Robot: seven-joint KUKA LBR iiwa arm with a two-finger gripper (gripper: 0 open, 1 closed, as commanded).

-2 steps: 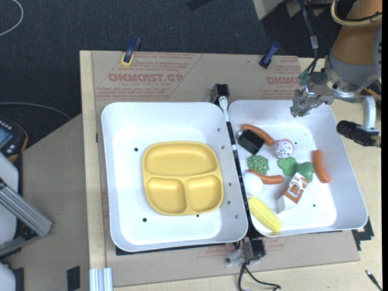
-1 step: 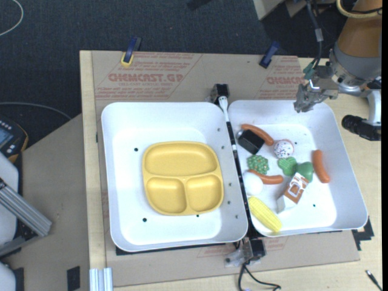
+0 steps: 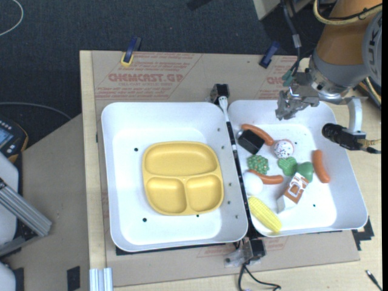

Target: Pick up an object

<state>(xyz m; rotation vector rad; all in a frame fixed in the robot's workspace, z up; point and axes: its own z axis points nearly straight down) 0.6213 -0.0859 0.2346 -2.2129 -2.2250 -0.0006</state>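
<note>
**Two bins, arm above the far corner of the toy pile, nothing picked**

Two white bins side by side. Landmark: the right bin (image 3: 345, 206), which holds all the loose items. Near to far inside it:

- corn cob (image 3: 265, 214) at the near edge, left side
- small carton (image 3: 295, 188) just beyond the corn, toward bin centre, tilted
- white ball (image 3: 254, 185) left of the carton, close to the bin's left wall
- orange carrot (image 3: 267, 177) touching or just beside the ball
- green leafy pieces (image 3: 291, 166) mid-bin, another green piece (image 3: 259, 163) to their left
- sausage (image 3: 321, 165) on the right side, lying roughly near-to-far
- speckled round thing (image 3: 283, 147) mid-bin
- black block (image 3: 249, 141) by the left wall
- second sausage (image 3: 258, 133) just beyond the block

The left bin (image 3: 115, 180) holds a yellow divided tray (image 3: 182, 177).

The gripper (image 3: 292, 109) hangs over the far part of the right bin, beyond the items and apart from all of them. Can't tell if its tips are spread or pressed together; too small and dark. Nothing is seen in it.

Step, as judged: approach, pre-grasp. The next move calls for shifting nearward over a target; the far sausage or the speckled thing is nearest. Then descend. The items are crowded, so a clean pinch needs a free-standing piece.
</note>
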